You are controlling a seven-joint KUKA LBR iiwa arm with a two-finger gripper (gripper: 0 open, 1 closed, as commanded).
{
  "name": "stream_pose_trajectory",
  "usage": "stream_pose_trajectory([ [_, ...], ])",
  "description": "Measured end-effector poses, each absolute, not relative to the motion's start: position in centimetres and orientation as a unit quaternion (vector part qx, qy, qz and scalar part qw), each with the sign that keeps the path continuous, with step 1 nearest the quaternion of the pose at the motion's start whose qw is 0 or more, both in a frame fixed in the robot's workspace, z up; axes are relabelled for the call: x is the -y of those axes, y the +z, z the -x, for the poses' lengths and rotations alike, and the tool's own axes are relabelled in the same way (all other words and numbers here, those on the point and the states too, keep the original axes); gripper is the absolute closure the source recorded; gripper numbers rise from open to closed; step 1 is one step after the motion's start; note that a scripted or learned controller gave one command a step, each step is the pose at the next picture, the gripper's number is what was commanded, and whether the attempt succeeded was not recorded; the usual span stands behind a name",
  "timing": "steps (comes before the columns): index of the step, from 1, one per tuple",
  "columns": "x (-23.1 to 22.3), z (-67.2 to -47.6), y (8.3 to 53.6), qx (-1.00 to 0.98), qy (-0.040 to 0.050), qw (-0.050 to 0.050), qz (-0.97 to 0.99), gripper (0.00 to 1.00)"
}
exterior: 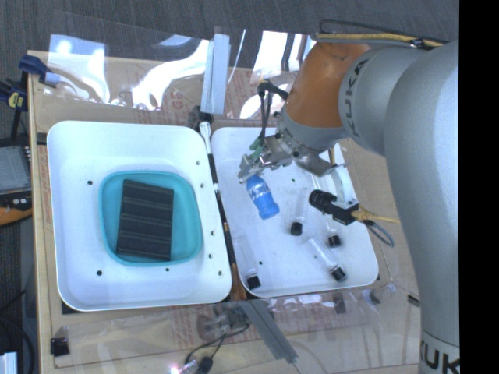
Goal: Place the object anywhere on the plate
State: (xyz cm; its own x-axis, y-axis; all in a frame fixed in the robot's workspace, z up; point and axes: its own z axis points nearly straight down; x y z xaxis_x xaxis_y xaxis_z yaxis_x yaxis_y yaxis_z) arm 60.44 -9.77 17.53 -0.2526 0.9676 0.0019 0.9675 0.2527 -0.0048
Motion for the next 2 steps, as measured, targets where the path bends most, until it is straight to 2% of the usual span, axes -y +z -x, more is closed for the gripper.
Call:
stream_pose_trajectory([
  [1, 5.2, -62.8, 19.1, 0.862, 0.0006, 0.000, 0.507, 1.00],
  [2, -0.8, -58.7, 19.1, 0.887, 0.0009, 0.001, 0.462, 1.00],
])
